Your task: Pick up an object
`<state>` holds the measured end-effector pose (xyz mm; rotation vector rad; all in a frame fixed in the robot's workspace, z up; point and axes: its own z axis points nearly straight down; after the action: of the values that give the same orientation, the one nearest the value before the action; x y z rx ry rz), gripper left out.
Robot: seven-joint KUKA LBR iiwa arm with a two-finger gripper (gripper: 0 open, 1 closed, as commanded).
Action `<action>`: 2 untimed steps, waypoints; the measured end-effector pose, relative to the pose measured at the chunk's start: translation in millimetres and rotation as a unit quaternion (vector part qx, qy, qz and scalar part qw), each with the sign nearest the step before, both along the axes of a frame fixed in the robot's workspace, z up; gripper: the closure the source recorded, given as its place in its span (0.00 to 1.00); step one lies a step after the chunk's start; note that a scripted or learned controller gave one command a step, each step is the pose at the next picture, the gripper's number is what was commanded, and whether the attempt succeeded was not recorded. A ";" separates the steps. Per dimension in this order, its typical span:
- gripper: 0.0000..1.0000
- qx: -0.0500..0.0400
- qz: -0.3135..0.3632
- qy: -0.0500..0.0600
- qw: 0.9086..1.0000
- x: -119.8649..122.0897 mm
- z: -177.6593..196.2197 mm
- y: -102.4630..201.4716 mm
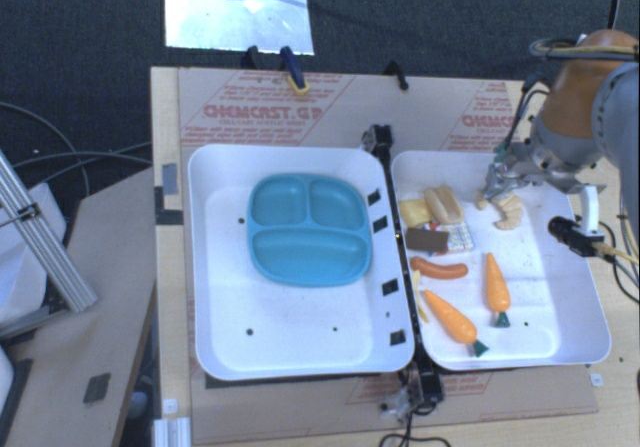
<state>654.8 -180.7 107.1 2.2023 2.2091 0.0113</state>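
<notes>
Right bin, 6 o'clock: an orange plastic carrot with a green tip (pixel 455 320) lies slantwise in the shallow white right bin (pixel 575 335).
Right bin, 5 o'clock: a second, upright orange carrot (pixel 496 284).
Right bin, centre: a red-orange sausage (pixel 439 269), with a dark brown block (pixel 427 239) just above it.
Left bin: a blue three-compartment plastic plate (pixel 307 231) sits in the white left bin (pixel 230 335).
Right bin, 10 o'clock: a yellow piece (pixel 413 212) beside a tan bread roll (pixel 443 205).
Right bin, 1 o'clock: a pale cream curved piece (pixel 508 214).
Gripper: the grey two-finger gripper (pixel 500 185) is low at 1 o'clock, just above the cream piece; its spread and hold cannot be told.
</notes>
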 end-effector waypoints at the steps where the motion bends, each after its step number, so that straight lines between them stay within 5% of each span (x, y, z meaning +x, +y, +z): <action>1: 1.00 0.004 -0.001 0.007 1.000 5.5 51.0 -8.8; 2: 1.00 0.004 -0.001 0.007 1.000 0.7 102.9 -15.6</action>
<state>655.5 -196.3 210.0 2.2162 2.2178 0.0055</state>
